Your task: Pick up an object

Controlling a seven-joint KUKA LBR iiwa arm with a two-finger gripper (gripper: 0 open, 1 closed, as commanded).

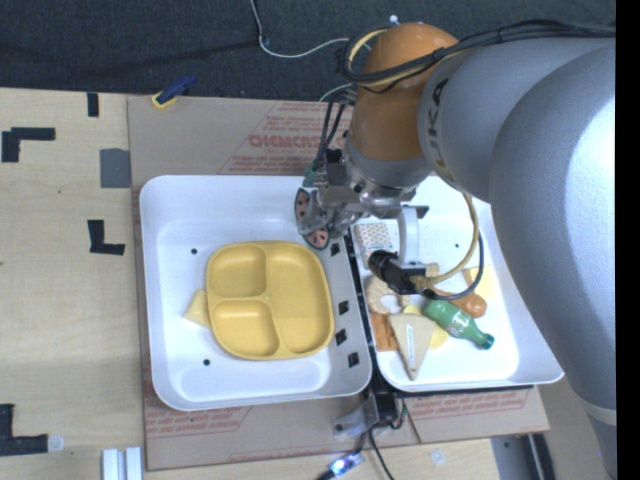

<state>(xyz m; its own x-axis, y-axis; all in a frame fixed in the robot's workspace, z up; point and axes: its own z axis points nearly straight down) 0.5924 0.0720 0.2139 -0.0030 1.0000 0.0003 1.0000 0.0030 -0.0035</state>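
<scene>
Mostly, the loose objects are gathered in the right bin: a green bottle is laid on its side with its cap towards the bin's lower right. A pale wedge is set just beside it towards the near rim, and a small orange piece is seen against the bottle's upper side. A speckled packet is placed further back in the same bin, partly covered by the robot's hardware. A yellow plate with three compartments is laid flat in the left bin, and a pale yellow corner is shown poking out from under its left edge. The gripper is held over the divide between the two bins, in their far half, near the plate's upper right rim and well apart from the bottle. The arm is brought in from the right, with its orange band bent down over the right bin's far end. Whether the gripper is open or closed cannot be told, since its lower end is masked by its own body. Several small pale things left of the bottle are too crowded to be identified. Both bins are set on a sheet of cardboard.
</scene>
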